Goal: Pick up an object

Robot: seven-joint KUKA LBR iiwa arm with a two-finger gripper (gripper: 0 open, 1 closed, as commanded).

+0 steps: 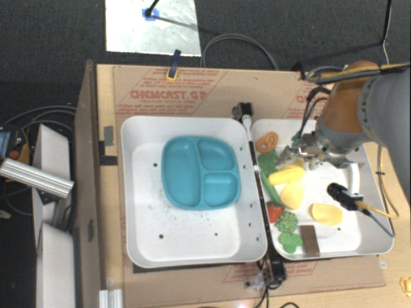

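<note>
Toy food crowds the right bin under the arm.

A yellow banana [286, 174] lies near the right bin's [376, 239] left wall, beside a pretzel [266, 141], a yellow pear-like piece [292, 195], a lemon-coloured piece [326, 214] and green broccoli [287, 223]. The gripper [302, 151] hangs just above the banana; whether it grips is unclear. A blue divided plate [200, 172] sits in the left bin [141, 236].

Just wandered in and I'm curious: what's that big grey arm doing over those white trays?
The grey arm is reaching into the right bin, its pincer low over a pile of toy food, close to a yellow piece and a pretzel. It's trying to pick something up. The left bin holds a blue divided plate.
</note>
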